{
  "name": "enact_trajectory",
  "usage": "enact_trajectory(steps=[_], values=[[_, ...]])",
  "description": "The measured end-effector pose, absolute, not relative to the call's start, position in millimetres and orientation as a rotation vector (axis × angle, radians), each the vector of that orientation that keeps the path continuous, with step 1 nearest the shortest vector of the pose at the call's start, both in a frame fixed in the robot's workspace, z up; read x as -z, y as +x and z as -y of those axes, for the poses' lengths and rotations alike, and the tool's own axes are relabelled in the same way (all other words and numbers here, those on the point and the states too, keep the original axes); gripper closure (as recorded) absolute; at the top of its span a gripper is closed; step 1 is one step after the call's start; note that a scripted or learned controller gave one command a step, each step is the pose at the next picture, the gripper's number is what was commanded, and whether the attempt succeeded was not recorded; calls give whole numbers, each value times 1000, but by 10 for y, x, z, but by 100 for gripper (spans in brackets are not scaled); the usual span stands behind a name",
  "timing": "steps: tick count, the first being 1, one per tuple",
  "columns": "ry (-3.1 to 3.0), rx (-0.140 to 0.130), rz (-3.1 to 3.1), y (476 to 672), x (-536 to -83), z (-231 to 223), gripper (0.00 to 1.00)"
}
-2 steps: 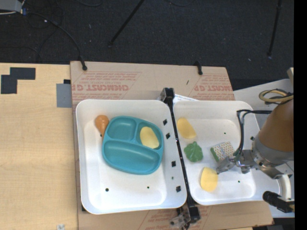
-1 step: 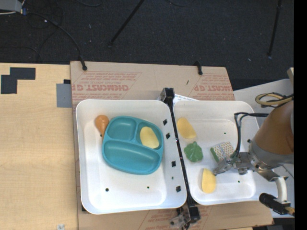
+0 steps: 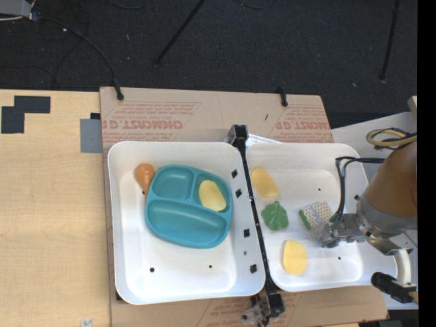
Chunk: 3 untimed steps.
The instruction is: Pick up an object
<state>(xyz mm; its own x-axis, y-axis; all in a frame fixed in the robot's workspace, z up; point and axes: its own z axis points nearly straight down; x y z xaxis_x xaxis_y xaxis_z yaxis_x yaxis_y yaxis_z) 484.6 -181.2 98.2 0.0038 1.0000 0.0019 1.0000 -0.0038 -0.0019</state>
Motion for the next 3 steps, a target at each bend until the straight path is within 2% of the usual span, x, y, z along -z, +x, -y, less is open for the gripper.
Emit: enact_trajectory(steps=[2,3], values=[[-2221,1,2224,4856,-1829,1805,100],[-2221,2,2225,4949,-2332,1753,100]])
